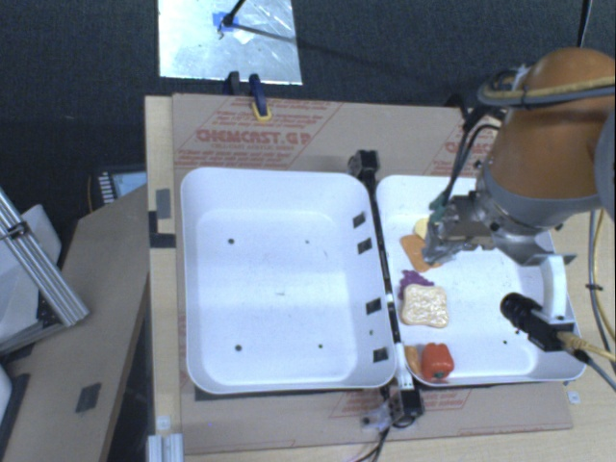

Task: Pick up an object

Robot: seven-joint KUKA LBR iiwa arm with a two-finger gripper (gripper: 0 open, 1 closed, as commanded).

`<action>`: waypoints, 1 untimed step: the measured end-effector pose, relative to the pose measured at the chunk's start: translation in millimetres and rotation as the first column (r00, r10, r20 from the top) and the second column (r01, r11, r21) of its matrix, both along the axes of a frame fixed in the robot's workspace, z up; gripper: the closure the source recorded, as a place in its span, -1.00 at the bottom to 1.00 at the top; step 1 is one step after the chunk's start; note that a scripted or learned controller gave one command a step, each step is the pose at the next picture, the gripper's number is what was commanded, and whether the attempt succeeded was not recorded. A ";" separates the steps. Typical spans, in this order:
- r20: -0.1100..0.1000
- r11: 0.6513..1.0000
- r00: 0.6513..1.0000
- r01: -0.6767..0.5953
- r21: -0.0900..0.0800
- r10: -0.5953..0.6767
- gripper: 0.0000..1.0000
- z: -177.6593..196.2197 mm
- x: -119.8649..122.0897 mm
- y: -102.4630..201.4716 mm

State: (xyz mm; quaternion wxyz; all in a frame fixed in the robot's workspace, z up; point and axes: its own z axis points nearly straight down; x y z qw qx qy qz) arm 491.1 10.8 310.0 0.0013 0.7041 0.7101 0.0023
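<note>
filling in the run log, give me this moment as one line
end effector: low in right bin, over orange flat piece | bread slice, red pepper: lying loose | left bin: untouched

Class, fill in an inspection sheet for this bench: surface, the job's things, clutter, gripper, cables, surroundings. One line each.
Surface: two white bins side by side, left bin and right bin, on cardboard.
Job's things: in the right bin, bread slice, red pepper, purple piece, orange piece, yellow piece.
Clutter: black clips along the divider.
Gripper: gripper low over the orange piece; grasp cannot be judged.
Cables: bundle on the arm; cable above.
Surroundings: foil sheet, dark floor.
</note>
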 end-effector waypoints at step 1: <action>0.007 1.000 1.000 0.001 0.001 -0.001 1.00 93.9 -3.6 17.4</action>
